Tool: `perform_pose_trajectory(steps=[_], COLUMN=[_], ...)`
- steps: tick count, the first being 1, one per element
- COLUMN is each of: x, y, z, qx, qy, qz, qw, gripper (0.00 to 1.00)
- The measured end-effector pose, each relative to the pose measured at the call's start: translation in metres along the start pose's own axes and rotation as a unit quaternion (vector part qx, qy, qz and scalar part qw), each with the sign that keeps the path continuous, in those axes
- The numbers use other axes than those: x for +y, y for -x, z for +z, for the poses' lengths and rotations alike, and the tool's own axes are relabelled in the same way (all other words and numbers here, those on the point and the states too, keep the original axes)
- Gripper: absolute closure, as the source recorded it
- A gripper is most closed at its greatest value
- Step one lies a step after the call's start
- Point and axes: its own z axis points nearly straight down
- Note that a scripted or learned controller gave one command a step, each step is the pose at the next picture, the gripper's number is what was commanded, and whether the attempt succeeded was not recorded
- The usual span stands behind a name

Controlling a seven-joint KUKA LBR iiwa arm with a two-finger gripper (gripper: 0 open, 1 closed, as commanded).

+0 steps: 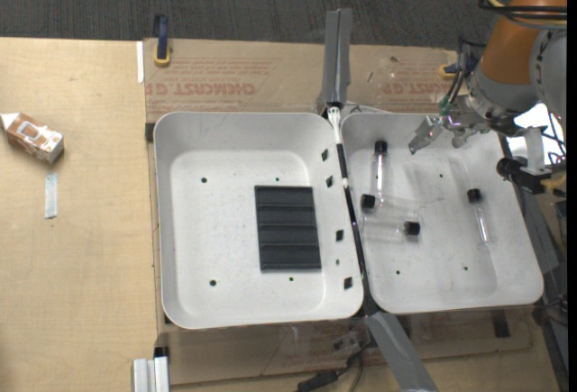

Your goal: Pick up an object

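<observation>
Camera view is showing the end effector (439, 131) hovering at the right bin's (514, 287) twelve o'clock; its state I cannot tell. Clear tubes (380, 172) are lying at six o'clock below it.

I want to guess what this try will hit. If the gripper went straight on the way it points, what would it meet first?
The gripper points down and left over the right white bin. It would probably meet bare bin floor first, just right of the clear black-capped tube; depth is unclear.
</observation>
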Motion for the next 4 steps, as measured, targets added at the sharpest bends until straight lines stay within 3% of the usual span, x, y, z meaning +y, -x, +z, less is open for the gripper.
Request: perform_pose_trajectory(steps=[1,2,3,4], x=[-0.104,-0.061,-0.017,-0.007], y=[0.010,0.041,0.052,0.053], z=[-0.023,0.027,-0.021,-0.105], qx=[0.001,0.003,-0.001,-0.001], qy=[-0.001,-0.001,0.001,0.001], qz=[-0.012,-0.049,-0.179,-0.205], qw=[0.9999,0.9988,0.9838,0.9788], gripper=[0.00,0.00,0.00,0.00])
